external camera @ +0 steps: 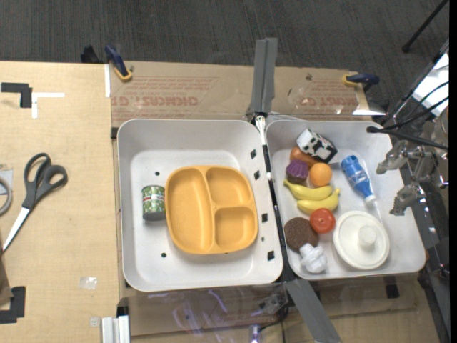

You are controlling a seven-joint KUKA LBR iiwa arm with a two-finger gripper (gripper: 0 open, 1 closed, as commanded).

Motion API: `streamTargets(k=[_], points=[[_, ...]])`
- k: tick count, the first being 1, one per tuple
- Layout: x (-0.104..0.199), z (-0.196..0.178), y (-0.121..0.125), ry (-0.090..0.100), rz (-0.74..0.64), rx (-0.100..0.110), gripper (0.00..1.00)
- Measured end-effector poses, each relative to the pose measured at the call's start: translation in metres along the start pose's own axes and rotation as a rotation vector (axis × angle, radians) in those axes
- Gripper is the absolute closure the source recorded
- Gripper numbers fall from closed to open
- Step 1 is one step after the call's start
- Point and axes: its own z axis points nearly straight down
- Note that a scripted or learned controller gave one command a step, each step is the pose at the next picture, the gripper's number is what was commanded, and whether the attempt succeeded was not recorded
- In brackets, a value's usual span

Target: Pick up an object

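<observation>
Toys crowd the right bin [400, 252]: blue bottle [357, 177] lies nearest, just left of the claw [407, 181] at the right rim. Claw blurred; grip state unclear.

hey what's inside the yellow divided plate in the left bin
The yellow divided plate in the left bin holds nothing in its three compartments. A small green can stands beside its left edge. The bin floor under the plate is covered.
</observation>
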Motion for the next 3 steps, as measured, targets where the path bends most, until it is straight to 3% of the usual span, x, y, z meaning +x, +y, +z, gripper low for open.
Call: streamTargets(k=[1,2,3], points=[[-0.008,0.120,-0.002,-0.004,0.043,0.001,0.00],[-0.069,0.121,0.050,-0.005,0.149,0.001,0.00],[-0.076,0.120,0.042,-0.006,0.161,0.002,0.00]])
